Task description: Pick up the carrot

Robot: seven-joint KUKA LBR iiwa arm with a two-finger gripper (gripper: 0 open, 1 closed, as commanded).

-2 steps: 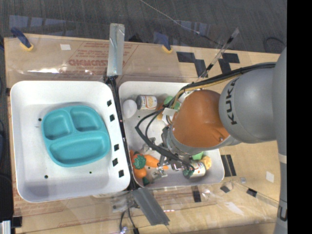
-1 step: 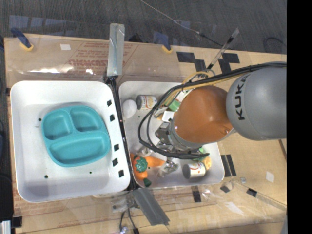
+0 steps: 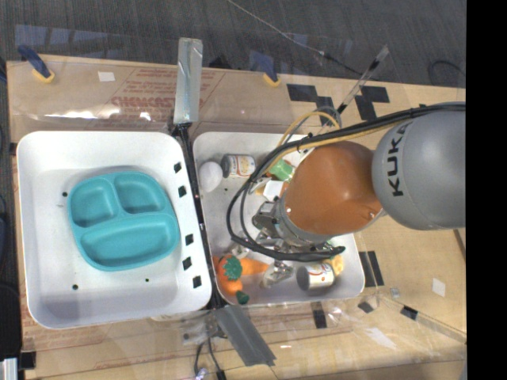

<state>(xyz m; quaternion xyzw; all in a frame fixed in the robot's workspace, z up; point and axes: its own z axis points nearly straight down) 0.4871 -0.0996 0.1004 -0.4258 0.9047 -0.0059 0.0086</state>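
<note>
A toy carrot (image 3: 242, 269), orange with a green leafy top, lies in the near left corner of the right-hand bin (image 3: 355, 253), close against the wall that divides the two bins. Its long axis appears to run roughly across the bin, the green top at the left end and the orange body pointing right, toward the arm. A second small orange piece with a green bit (image 3: 235, 291) sits just in front of it, by the bin's near rim.

The pincer (image 3: 277, 269) hangs just right of the carrot, low in the bin under the arm's orange band (image 3: 333, 188) and a loop of black cables (image 3: 242, 220). The carrot lies to the pincer's left, very near it and perhaps touching; contact cannot be confirmed. Whether the pincer is spread or clenched cannot be told, as the wrist and cables cover it, and nothing is seen held in it.

A small can (image 3: 317, 276) rests just right of the pincer, another can (image 3: 238, 165) and a white egg-like object (image 3: 210, 175) lie at the bin's far side. A teal divided plate (image 3: 123, 220) sits in the left bin (image 3: 32, 212) on the table (image 3: 95, 85).
</note>
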